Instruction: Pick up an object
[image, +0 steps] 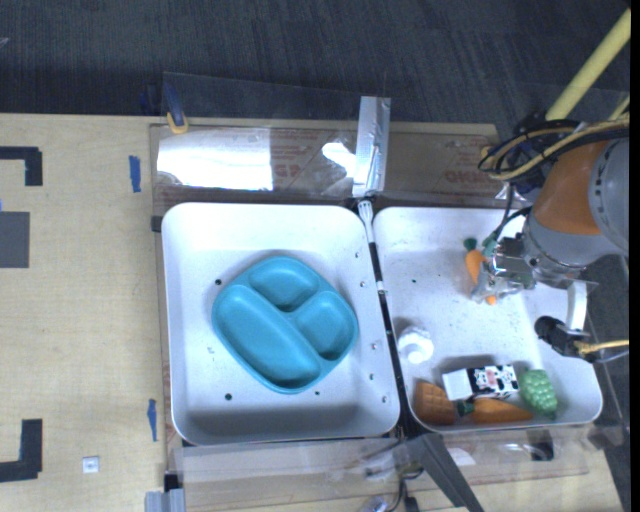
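Two white bins (190, 300) sit on a pale wood-grain bench (75, 300) marked with black and blue tape. The left bin holds a turquoise divided plate (285, 322). In the right bin lie a small orange carrot (473, 262) with a green top, a white cup (415, 346), a bumpy green toy (538, 391), a brown wedge (432, 402) and a black-and-white printed box (482, 381). The arm (585, 200) is grey with an orange band

A robotics lab: taped wooden bench (70, 300), paired white bins (190, 400), cabled arm (585, 190).
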